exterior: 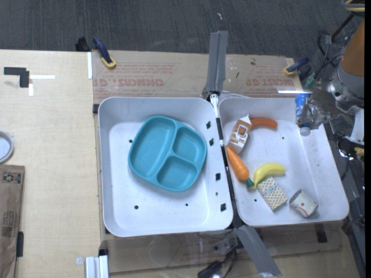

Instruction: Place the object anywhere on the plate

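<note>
A blue three-compartment plate (pixel 168 153) lies in the left white bin (pixel 113 213). The right bin (pixel 324 213) holds a small white-and-orange carton (pixel 240 134), an orange-red sausage (pixel 264 122), a carrot (pixel 237 164), a banana (pixel 269 170), a patterned box (pixel 272 193) and a small tipped-over cup (pixel 304 203). My gripper (pixel 305 120) hangs over the far right corner of the right bin, apart from all these objects and far from the plate. A blue part (pixel 300 102) shows at the gripper; what it is I cannot tell.
A grey divider post (pixel 217 62) rises behind where the two bins meet. Clamps (pixel 103 54) hold cardboard behind the bins. A tape roll (pixel 3 148) and a brown paper bag (pixel 10 204) lie on the bench far left.
</note>
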You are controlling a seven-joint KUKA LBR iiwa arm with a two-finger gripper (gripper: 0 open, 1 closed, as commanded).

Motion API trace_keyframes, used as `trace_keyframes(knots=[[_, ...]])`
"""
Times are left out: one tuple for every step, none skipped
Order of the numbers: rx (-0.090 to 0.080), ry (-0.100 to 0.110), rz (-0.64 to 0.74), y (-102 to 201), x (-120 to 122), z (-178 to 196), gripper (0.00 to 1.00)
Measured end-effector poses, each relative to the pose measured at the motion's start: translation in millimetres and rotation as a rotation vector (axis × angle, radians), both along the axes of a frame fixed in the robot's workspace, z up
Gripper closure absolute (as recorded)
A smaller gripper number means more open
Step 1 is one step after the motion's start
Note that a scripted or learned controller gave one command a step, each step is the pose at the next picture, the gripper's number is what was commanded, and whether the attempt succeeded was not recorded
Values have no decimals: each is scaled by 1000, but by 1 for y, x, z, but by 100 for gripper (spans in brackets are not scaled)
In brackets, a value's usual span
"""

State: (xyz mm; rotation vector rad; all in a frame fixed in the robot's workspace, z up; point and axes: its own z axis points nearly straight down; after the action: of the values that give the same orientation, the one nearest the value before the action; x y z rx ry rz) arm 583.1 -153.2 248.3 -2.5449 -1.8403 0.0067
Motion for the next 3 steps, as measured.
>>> trace_keyframes(knots=[[1, -1, 224, 75, 32, -15, 100], [0, -3, 402, 64, 76, -16, 100], [0, -4, 671, 50, 50, 58, 100]])
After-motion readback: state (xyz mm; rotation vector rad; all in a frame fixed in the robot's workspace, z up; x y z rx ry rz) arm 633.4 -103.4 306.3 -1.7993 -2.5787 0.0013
